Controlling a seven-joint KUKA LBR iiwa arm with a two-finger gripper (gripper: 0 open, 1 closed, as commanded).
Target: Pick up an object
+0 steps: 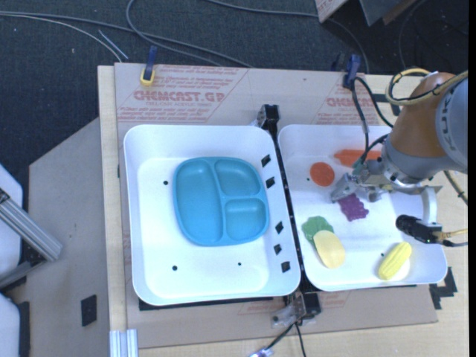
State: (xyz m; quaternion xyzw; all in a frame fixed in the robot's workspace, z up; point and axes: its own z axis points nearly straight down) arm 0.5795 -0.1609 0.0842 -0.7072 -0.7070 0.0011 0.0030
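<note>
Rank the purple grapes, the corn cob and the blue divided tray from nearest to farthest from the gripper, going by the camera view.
1. Purple grapes: right bin, just below the gripper.
2. Corn cob: right bin's near right corner, well below the gripper.
3. Blue divided tray: left bin, across the divider, farthest.

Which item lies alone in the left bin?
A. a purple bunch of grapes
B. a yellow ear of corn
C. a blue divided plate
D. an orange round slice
C: the blue divided plate is the one item in the left bin, while the grapes, corn and orange slice all lie in the right bin.
</note>
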